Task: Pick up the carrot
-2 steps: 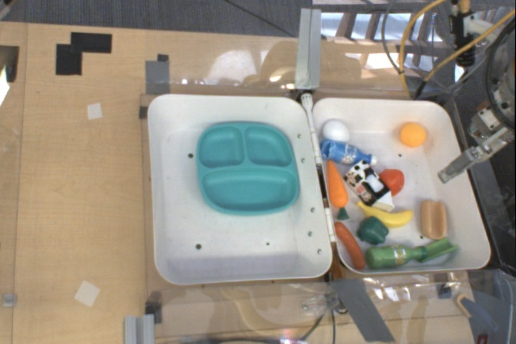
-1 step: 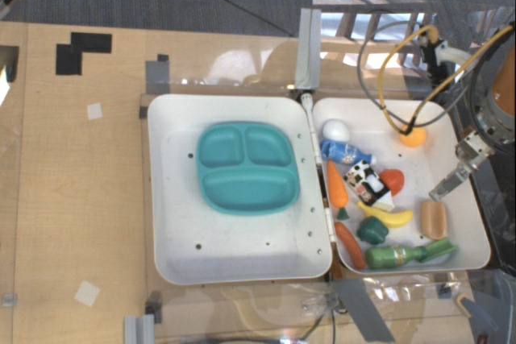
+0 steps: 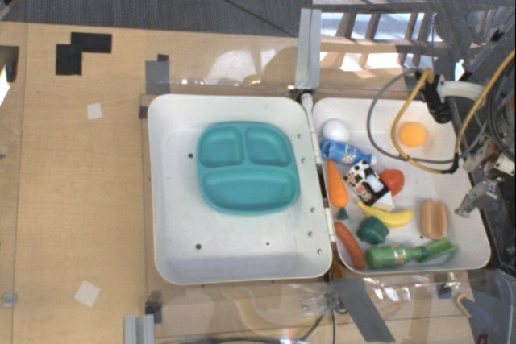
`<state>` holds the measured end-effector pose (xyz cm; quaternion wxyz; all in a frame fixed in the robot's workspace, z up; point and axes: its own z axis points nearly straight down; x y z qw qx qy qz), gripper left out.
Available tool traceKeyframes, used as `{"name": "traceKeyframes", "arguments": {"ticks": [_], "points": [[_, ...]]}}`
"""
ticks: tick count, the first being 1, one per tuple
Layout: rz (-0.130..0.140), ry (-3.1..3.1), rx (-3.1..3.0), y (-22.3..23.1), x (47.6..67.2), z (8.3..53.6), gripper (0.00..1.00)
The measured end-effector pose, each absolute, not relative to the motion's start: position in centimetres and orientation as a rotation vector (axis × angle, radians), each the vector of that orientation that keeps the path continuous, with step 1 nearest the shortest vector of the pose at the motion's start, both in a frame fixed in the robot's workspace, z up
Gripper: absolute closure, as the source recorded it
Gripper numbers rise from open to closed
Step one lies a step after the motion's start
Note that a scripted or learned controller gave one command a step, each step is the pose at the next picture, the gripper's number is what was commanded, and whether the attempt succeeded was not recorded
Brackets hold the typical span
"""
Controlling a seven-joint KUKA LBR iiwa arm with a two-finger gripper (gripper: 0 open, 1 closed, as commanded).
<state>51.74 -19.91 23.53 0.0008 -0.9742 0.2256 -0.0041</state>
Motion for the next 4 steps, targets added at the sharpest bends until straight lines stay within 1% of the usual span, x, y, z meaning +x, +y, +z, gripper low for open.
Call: {"name": "traceKeyframes", "arguments": {"ticks": [1, 2, 3, 4], "points": [[-0.014, 0.717, -3.059, -20.6, 53.2, 8.8, 0.00], [-0.020, 0.314, -3.124, -20.6, 53.4, 19.4, 0.00], [-0.004, 0.311, -3.122, -20.5, 51.4, 15.2, 0.00], [-0.011, 0.345, -3.116, -15.2, 60.8, 16.6, 0.00]]}}
